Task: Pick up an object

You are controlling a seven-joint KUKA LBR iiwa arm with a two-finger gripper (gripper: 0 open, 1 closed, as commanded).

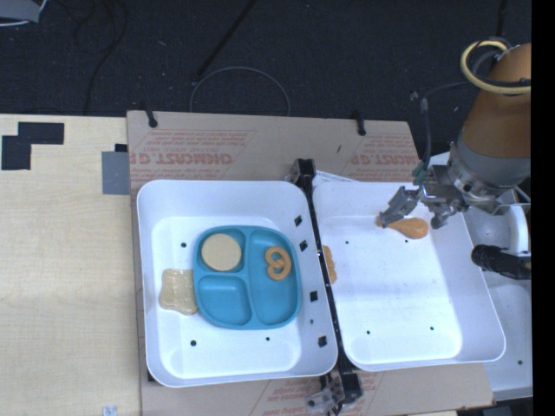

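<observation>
Gripper [417, 211] | fingers spread wide, no grasp | orange obj [410, 227] just below, contact unclear | right bin [486, 341]

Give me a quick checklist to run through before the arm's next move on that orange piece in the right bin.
1. Target located: small orange food-shaped piece lies in the right white bin, near its far side: ok.
2. Gripper position: right above the piece: ok.
3. Piece between the fingers: cannot tell.
4. Space around the piece: nothing else close by: ok.
5. Blue divided plastic tray with the round tan disc and pretzel sits in the left bin, out of the way: ok.
</observation>
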